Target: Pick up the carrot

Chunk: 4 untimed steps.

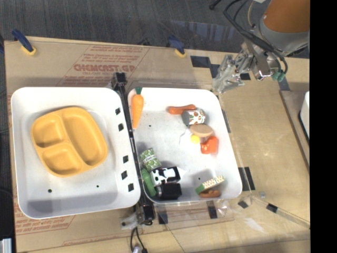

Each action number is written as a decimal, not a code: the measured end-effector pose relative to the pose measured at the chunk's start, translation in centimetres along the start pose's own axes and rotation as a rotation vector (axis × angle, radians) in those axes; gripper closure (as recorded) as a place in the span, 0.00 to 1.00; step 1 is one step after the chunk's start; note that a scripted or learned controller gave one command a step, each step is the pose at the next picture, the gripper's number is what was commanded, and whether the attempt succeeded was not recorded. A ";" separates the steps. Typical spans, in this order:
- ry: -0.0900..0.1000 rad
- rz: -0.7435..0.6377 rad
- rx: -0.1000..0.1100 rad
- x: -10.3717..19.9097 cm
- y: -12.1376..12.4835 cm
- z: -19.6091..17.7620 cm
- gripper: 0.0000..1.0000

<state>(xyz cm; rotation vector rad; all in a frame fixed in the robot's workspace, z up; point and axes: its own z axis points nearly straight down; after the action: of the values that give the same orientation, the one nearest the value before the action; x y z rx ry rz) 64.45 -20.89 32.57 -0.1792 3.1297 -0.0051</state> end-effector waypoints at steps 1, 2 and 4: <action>0.005 -0.328 -0.004 -1.4 0.0 3.1 1.00; 0.005 -0.147 -0.002 -1.3 -0.3 5.1 1.00; 0.007 -0.030 -0.003 -1.2 -0.3 5.3 1.00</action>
<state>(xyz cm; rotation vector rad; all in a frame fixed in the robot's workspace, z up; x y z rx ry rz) 65.75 -21.05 27.24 -0.2259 3.1341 -0.0015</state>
